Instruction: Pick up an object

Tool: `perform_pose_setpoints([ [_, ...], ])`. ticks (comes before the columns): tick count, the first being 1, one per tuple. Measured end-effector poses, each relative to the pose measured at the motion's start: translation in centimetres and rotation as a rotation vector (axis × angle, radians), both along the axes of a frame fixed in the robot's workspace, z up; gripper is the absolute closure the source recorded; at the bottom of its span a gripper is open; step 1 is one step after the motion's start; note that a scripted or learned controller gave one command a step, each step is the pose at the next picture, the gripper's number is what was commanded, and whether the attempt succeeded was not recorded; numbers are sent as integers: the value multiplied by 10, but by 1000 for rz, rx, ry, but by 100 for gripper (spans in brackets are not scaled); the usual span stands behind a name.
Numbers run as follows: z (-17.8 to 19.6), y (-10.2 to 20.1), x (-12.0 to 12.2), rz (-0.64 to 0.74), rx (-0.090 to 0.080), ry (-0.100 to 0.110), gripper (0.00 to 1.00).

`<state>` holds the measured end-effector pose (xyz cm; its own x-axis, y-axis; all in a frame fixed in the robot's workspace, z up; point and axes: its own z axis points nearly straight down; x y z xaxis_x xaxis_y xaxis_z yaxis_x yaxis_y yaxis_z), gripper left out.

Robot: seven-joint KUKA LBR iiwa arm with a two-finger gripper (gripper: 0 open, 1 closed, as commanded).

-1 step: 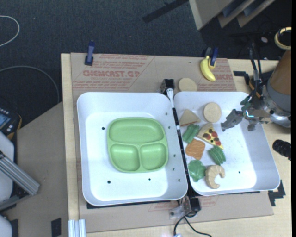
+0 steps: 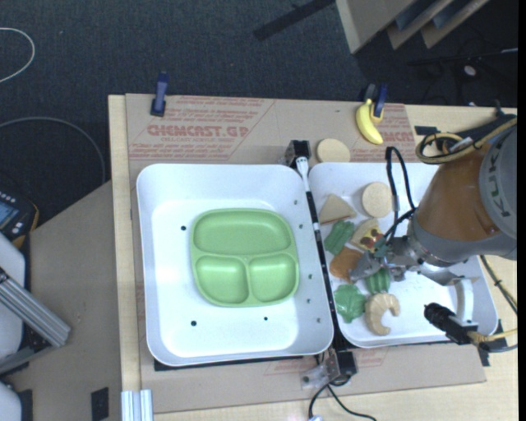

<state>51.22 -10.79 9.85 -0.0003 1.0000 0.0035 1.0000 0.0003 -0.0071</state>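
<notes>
Croissant (image 2: 382, 312) long axis upright, horns pointing right; hand (image 2: 374, 265) just above.

Arm (image 2: 468, 205) cut off at right edge, covers much of right bin (image 2: 411, 335). Gripper (image 2: 380, 265) buried in toy pile, fingers too small to read. Item under wrist (image 2: 368, 238) partly hidden, can't ID. Green piece (image 2: 378, 281) half covered. Shelf (image 2: 411, 20) top right cropped by frame.
</notes>
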Motion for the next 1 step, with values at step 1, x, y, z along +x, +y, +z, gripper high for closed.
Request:
perform_pose_setpoints([
  [1, 16, -2, 2, -2, -4, -9, 100],
])
